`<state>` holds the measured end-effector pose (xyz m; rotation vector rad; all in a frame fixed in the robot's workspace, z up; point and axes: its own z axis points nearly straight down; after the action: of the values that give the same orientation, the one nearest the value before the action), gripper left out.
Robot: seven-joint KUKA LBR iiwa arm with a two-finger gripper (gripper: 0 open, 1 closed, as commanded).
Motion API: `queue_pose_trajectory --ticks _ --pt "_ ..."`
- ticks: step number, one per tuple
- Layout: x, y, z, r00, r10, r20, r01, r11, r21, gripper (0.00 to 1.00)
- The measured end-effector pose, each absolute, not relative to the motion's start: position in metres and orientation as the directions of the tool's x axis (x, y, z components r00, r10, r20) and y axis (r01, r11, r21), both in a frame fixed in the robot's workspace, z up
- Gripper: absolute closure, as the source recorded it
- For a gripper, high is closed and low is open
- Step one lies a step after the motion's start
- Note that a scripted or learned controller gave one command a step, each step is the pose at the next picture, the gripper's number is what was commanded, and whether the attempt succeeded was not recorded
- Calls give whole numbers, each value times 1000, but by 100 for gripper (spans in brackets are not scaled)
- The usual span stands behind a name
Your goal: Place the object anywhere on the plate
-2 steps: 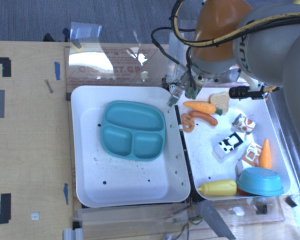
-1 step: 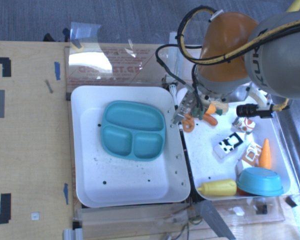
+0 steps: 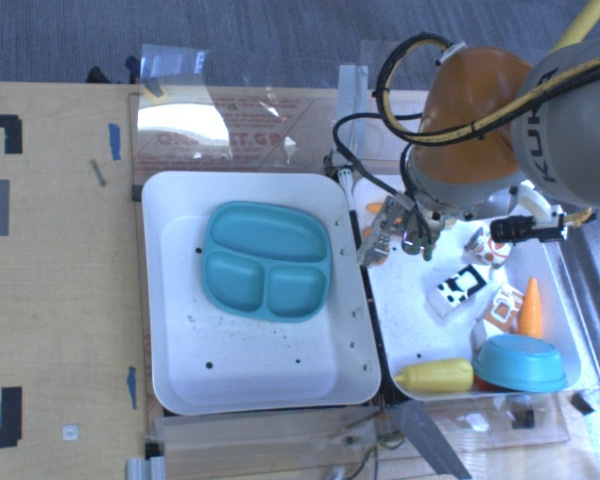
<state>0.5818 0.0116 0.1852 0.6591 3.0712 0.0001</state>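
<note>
The claw (image 3: pixel 402 240) is hanging over the right bin (image 3: pixel 415 323), near its 9 o'clock rim, its prongs standing apart and gripping nothing. The blue plate (image 3: pixel 267 261) is sitting bare in the left bin (image 3: pixel 240 368). Candidate objects are lying at the claw's 4 to 5 o'clock: a checkered cube (image 3: pixel 463 286), an orange carrot (image 3: pixel 531 308), a yellow piece (image 3: pixel 435 375). I judge the task is barely starting: picking, carrying and placing are all waiting.

Fixed above pale wooden bench (image 3: pixel 50 268), looking down at a slant, fairly near, onto shallow white plastic bin at left (image 3: pixel 175 298) and shallow white plastic bin at right (image 3: pixel 412 323), with grey, orange-banded robot arm (image 3: pixel 475 118) at right.
</note>
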Motion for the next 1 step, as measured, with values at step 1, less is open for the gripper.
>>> queue_pose_trajectory --ticks 1 --pt "569 38 186 -998 65 -2 65 998 2 100"
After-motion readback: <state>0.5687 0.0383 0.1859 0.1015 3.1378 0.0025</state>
